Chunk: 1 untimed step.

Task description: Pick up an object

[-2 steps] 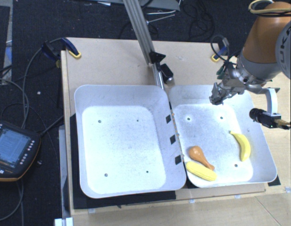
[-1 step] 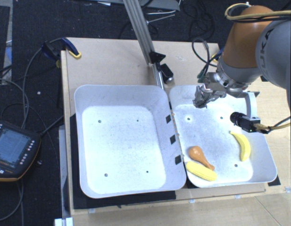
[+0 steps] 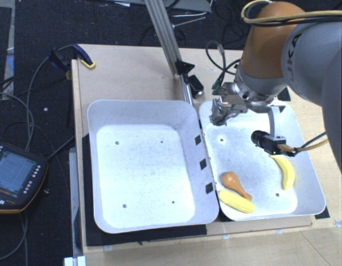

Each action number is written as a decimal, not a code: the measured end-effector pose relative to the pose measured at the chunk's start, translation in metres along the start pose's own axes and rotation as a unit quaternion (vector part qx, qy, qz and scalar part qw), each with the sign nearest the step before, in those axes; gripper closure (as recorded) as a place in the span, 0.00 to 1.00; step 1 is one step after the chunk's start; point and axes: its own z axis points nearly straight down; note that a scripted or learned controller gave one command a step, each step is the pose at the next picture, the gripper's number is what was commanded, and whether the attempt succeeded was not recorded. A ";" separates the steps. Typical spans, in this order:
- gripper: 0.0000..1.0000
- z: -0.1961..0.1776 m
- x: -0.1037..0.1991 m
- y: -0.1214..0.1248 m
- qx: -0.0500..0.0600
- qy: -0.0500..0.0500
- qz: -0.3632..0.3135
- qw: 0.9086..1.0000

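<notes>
My gripper hangs over the far left part of the right bin, with nothing seen between its fingers. A yellow banana lies near the bin's right side. An orange pear-shaped toy rests toward the front, touching a yellow corn-like piece at the front left corner. All three lie well in front of the gripper.
The left bin sits beside the right one, with black clips on the shared rim. A slanted metal rail runs behind the bins. A black sensor on a bracket hangs off the arm. A teach pendant lies at the far left.
</notes>
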 end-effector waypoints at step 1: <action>1.00 0.011 0.059 -0.006 0.001 0.000 0.000 1.000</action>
